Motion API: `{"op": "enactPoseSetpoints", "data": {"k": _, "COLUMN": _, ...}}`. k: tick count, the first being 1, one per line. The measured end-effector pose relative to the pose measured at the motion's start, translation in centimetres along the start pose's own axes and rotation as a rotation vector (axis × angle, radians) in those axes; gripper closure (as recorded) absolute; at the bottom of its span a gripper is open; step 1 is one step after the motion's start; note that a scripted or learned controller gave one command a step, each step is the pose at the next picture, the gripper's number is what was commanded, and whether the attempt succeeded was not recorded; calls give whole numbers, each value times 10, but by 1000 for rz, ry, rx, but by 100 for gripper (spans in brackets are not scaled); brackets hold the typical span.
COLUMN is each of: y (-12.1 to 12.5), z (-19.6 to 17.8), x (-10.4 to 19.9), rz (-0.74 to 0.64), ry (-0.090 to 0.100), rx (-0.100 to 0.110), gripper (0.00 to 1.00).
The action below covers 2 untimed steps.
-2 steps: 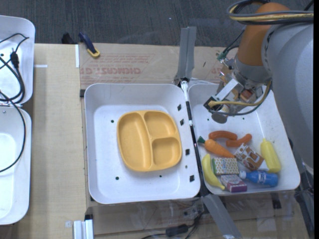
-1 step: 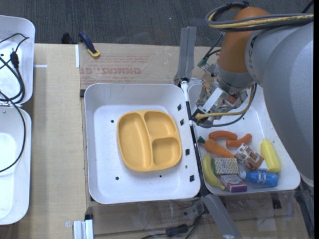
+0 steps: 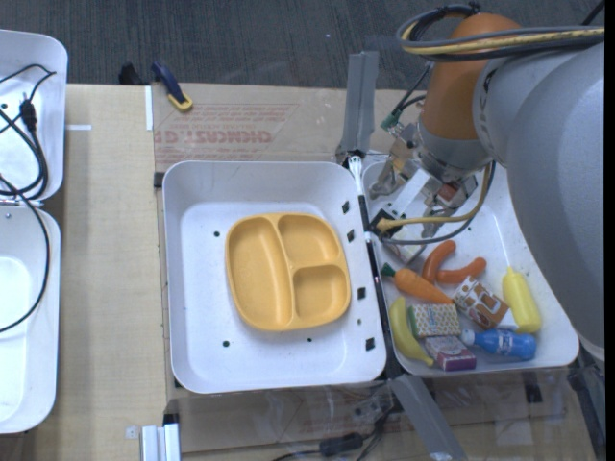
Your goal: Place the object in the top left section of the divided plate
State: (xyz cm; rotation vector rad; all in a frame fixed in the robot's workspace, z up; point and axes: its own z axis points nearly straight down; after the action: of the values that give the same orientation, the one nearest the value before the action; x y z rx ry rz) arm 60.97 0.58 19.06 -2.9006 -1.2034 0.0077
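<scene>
Mirrored red print — cardboard sheet (image 3: pixel 231 128)

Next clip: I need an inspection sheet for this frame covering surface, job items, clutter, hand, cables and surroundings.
Surface: bench bearing left bin and right bin.
Job items: yellow divided plate in the left bin, all sections bare; no object on it yet.
Clutter: right bin holds sausages, carrot, banana, mustard bottle, blue bottle and small packets.
Hand: over the right bin's top left corner; finger state unclear, nothing seen held.
Cables: yellow-black hose over the arm; black leads at far left.
Surroundings: blue-yellow clamp on cardboard behind the bins.
</scene>
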Motion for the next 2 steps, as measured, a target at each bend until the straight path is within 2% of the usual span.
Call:
{"op": "enactPoseSetpoints", "data": {"k": 1, "y": 1, "z": -8, "x": -1, "rz": 2, "ry": -3, "rx": 2, "gripper": 100}}
{"op": "enactPoseSetpoints", "data": {"k": 2, "y": -56, "z": 0, "x": 44, "rz": -273, "ry": 0, "rx": -1, "gripper": 100}}
